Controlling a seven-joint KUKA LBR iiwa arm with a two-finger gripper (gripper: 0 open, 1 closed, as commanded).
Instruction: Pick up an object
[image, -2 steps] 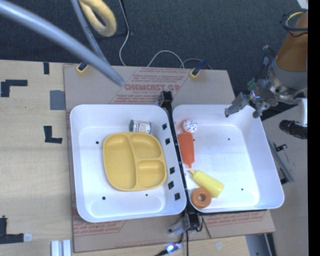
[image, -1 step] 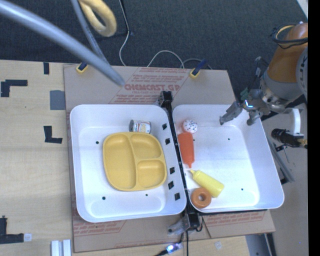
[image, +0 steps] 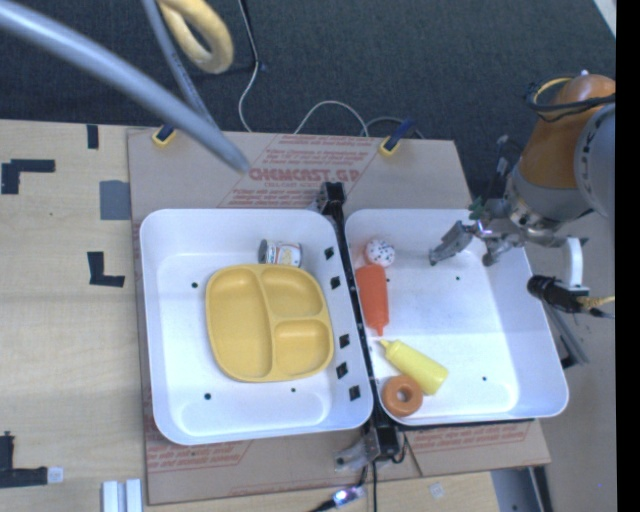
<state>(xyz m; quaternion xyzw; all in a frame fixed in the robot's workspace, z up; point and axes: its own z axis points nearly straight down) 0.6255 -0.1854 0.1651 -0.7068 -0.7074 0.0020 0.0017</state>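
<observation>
Orange plastic carrot lying untouched in right white bin, two-finger gripper hovering apart above with fingers spread and grasping nothing, pick not yet begun.

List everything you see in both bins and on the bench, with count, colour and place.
bins: two, white, side by side on a cardboard sheet
divided plate: one, yellow, centre of the left bin
small can: one, silver with a yellow label, left bin, just behind the plate
carrot: one, orange, right bin, along the dividing wall
spotted ball: one, white, right bin, beside the carrot's far end
mustard bottle: one, yellow, right bin, near front
doughnut: one, orange-brown, right bin, front corner
arm: one, grey and orange, at right
pincer: one, dark, above the right bin's back
</observation>
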